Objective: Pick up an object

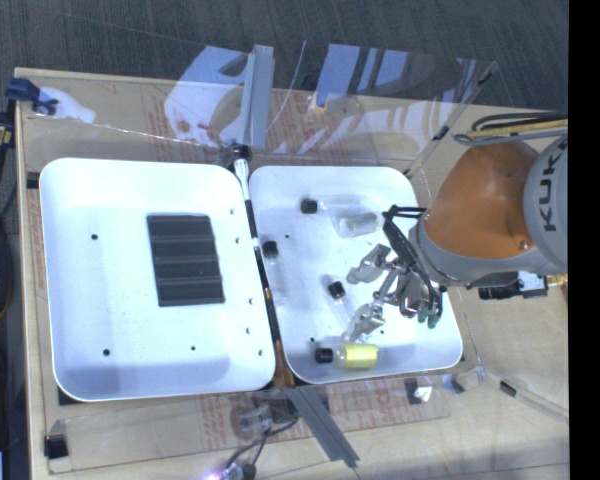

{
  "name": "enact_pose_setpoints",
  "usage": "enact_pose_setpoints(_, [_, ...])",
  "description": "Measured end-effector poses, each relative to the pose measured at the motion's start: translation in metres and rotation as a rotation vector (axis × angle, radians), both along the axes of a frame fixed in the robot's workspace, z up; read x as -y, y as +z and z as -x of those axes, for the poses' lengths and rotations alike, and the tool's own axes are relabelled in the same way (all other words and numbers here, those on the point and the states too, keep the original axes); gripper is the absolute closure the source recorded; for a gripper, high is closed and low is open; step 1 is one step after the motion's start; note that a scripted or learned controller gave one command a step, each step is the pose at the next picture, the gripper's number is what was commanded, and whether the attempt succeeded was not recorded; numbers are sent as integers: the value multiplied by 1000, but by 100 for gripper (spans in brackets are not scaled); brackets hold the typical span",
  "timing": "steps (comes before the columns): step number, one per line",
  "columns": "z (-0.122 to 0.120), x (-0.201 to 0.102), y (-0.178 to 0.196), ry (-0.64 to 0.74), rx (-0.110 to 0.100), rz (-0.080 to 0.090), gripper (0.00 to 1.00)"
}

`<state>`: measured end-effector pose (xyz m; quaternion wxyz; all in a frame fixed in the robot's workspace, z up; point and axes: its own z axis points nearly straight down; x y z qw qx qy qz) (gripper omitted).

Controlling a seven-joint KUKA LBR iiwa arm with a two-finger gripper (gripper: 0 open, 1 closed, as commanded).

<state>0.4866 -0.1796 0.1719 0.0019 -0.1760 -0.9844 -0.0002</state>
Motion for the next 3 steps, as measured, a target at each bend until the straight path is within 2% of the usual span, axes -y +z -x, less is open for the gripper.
enact_pose_setpoints(1, [-7,31,87,165,7,3,0])
enact_pose_setpoints(2, [10,13,34,225,3,0,0])
enact_pose_setpoints(3, [8,31,162,524,9,5,0])
